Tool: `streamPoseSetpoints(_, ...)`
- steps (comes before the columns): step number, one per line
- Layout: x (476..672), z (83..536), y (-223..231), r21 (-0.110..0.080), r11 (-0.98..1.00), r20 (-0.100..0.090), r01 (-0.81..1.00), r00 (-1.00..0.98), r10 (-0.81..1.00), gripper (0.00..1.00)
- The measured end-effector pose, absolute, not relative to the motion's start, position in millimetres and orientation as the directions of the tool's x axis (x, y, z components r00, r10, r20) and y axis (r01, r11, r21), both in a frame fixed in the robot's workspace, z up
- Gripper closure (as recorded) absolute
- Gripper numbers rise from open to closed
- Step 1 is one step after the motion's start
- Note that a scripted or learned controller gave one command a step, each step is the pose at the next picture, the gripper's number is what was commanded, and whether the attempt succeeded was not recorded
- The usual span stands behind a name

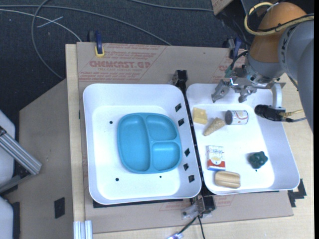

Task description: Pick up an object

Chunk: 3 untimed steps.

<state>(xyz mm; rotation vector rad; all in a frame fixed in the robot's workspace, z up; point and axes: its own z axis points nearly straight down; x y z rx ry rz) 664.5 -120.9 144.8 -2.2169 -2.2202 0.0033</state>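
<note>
**Mia:** Gripper (230, 93) first! It hangs at the upper right of the frame, over the top edge of the right white bin (281, 148). Its two grey fingers (218, 92) are spread wide apart, and nothing is between them.

**Ben:** So it has not picked up anything yet?

**Mia:** No. I think the job has only just begun. All the things lie in the bin.

**Ben:** What can it pick?

**Mia:** Lots! Just below the gripper is a small round can with a white and red label (236, 117), lying on its side. Left of that is a pale yellow cheese block (200, 115) and a tan wedge like a slice of cheese (214, 126). Lower down is a little white and red box (215, 158), and under it a tan bread roll (227, 179). At the lower right sits a dark green lumpy toy (258, 159).

**Ben:** Which one is nearest?

**Mia:** The can, I guess. The gripper is above it but not touching it.

**Ben:** What is in the other bin?

**Mia:** The left white bin (94, 148) holds a blue plastic plate with three parts (148, 142), in the middle of the frame.

**Ben:** So what is left to do?

**Mia:** Almost all of it. Go down, squeeze a thing, and lift it.
</note>
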Motion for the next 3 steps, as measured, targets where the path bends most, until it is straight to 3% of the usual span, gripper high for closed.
streamPoseSetpoints(1, 664.2, 84, -121, -0.003, 0.002, 0.001, 1.000, -0.002, 1.000, 0.00)
streamPoseSetpoints(2, 664.7, 86, -121, -0.001, 0.001, 0.000, 1.000, -0.001, 1.000, 0.00)
streamPoseSetpoints(3, 665.6, 97, -121, 0.001, 0.002, 0.000, 1.000, -0.002, 1.000, 1.00)
